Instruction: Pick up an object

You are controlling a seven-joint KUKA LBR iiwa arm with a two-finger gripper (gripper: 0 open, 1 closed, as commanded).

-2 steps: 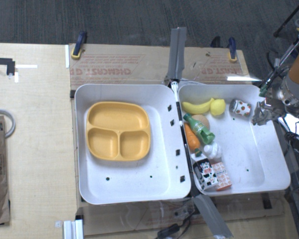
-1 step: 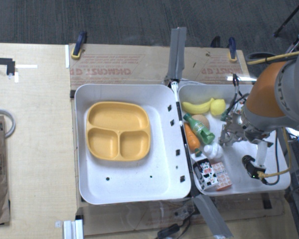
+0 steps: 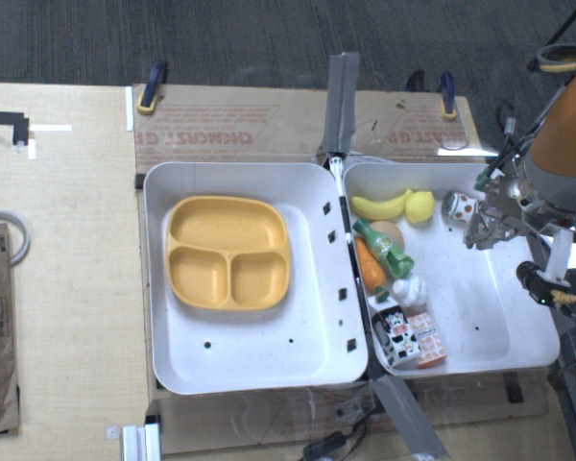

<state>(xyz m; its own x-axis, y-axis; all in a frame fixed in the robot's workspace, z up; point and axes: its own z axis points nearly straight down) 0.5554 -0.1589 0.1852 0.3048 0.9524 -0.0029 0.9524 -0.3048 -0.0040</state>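
Red-and-white printed carton (image 3: 415, 339) lies flat beside orange carrot (image 3: 370, 265).

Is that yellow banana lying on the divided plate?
No: the banana lies in the right bin beside a lemon, while the yellow divided plate sits in the left bin.

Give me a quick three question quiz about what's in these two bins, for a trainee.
1. True or false: the yellow three-compartment plastic plate lies in the left white bin.
2. Which lies nearest the pincer? A. yellow banana B. small white and brown can-like item C. red and white printed box
3. Fill in: the orange carrot lies along the right bin's ____ wall.

Key: 1 true; 2 B; 3 left
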